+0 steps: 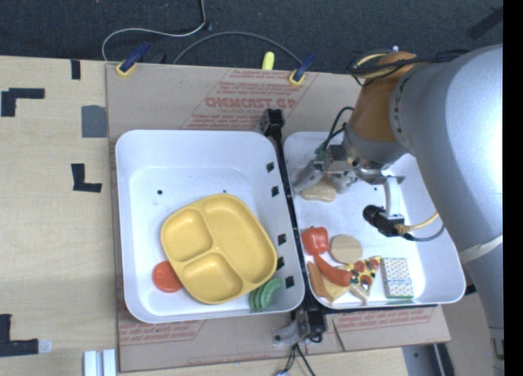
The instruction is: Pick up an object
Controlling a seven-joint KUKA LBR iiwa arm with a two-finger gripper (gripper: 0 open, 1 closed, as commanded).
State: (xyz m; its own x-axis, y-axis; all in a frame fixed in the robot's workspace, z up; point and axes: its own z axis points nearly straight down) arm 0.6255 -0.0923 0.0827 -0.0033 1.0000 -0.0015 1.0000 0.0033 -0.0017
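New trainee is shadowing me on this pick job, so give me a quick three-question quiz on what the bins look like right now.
1. True or false: the yellow divided plate lies in the right bin.
2. Which item sits directly at the end effector: A) green toy, B) beige food piece, C) small patterned card?
3. What lies at the plate's lower-left edge, partly beneath it?

Key: 1 false, it is in the left bin. 2 B. 3 an orange-red round toy.
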